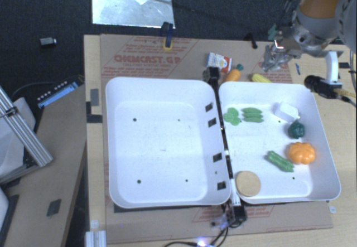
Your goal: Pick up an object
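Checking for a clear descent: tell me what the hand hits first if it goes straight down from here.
Probably bare cardboard behind the right bin. The hand hangs outside the rim, with a yellow toy just beside it. Depth is hard to judge.

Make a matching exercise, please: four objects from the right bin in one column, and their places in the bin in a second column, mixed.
Objects:
1. orange pumpkin
2. tan round disc
3. white block
4. green pea pod

Places:
A. near corner, beside the divider between the bins
B. far side, towards the right
C. right side, below the dark green piece
D. far side, near the divider

Pairs: 1-C, 2-A, 3-B, 4-D
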`<state>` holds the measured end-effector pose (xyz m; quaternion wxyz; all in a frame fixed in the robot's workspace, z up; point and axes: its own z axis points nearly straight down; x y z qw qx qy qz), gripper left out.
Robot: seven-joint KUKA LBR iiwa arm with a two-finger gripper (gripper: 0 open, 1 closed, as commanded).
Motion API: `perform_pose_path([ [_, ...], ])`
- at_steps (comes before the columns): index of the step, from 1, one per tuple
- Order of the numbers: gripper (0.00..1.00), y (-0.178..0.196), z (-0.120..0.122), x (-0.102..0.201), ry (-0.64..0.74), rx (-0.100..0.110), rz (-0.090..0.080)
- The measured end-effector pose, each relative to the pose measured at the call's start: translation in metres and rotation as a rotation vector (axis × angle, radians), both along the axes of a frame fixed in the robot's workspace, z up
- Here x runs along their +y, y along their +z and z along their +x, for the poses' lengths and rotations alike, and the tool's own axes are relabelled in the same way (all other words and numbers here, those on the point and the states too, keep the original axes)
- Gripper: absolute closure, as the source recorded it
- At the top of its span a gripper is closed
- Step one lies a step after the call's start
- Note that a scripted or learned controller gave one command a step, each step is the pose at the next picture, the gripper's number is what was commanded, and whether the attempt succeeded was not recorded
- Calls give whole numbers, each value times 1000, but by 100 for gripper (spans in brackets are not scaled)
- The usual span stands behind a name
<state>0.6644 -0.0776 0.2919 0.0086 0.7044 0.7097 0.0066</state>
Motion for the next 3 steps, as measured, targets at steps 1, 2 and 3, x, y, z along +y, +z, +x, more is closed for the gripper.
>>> perform_pose_path([
  [1, 100, 154, -23, 6, 0, 1, 1],
  [2, 100, 155, 5, -46, -8, 16, 0],
  [3, 100, 192, 4, -57, -6, 17, 1],
])
